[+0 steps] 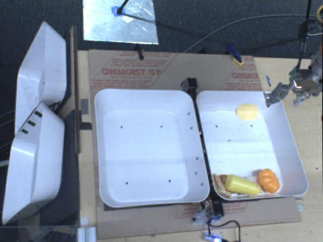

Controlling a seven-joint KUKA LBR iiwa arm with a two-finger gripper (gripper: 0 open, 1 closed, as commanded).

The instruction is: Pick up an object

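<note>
Well to the gripper's left lies the left bin (pixel 146 145), and between it and the gripper lies the right bin (pixel 242 140), whose near edge holds a yellow cone-shaped piece (pixel 242 184) lying on its side, touching an orange pumpkin-like toy (pixel 269 180) on its right. A pale yellow lemon-like object (pixel 247 112) rests in the far part of that bin, just left of the gripper. The gripper (pixel 285 95) hangs at the bin's far right rim with its fingers spread apart and nothing between them.
</note>
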